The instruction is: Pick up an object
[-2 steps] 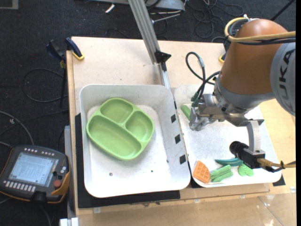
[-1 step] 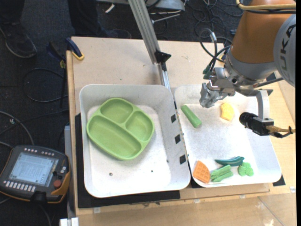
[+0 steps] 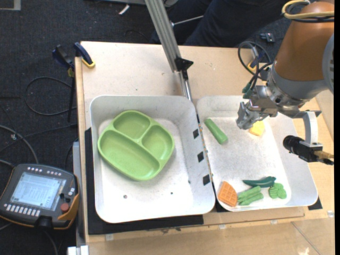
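- Gripper (image 3: 247, 118) hangs low in the right bin (image 3: 297, 166), touching a yellow block (image 3: 257, 129); jaw state cannot be told.
- Green cylinder (image 3: 216, 131) lies near; bare floor mid-bin.
- Waffle (image 3: 228, 194) and green toys (image 3: 257, 191) crowd the front edge.

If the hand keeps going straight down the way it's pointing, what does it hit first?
Most likely the yellow piece right beside the hand, or the right bin's floor next to it. From this slanted view, depth is unclear.
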Controlling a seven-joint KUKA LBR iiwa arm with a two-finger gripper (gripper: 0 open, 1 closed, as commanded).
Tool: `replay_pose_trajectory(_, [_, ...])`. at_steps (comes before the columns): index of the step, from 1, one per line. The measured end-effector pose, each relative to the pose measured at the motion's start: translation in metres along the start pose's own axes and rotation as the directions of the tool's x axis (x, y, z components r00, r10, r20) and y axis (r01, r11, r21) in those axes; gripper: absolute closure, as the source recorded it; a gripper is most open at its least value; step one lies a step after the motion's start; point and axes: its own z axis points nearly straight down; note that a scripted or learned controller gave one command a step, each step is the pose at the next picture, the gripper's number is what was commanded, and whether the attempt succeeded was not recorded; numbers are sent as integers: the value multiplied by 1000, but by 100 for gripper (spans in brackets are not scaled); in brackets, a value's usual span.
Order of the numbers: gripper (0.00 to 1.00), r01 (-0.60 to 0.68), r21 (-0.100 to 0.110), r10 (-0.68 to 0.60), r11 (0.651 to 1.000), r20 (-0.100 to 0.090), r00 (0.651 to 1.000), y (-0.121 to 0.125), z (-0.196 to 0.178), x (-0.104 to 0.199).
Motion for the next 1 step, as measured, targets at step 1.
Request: replay_pose_trajectory(1, [100,14,2,-14,1000,-4,1000,-19,31,72])
